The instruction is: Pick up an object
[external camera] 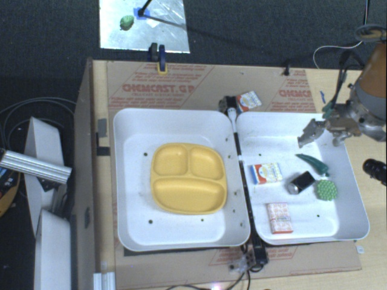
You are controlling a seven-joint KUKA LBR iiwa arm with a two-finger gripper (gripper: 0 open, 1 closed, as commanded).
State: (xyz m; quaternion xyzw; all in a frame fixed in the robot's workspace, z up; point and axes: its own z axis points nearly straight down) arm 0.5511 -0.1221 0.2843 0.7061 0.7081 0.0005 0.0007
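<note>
Two bins | left bin (130,162): yellow tray (187,178) centred, margins open | right bin (354,216): five items clustered low, upper half open | gripper (317,132): near far rim, spread unclear.

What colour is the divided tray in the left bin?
Yellow; the divided tray shows clearly in the camera view.

Gripper (317,132) above right bin (354,189), upper part. Rel. to black cylinder (301,182): green ball (326,190) just right, teal pc (312,162) above, pink pkt (279,217) below-left. Yellow tray (188,178) in left bin (130,162).
</note>
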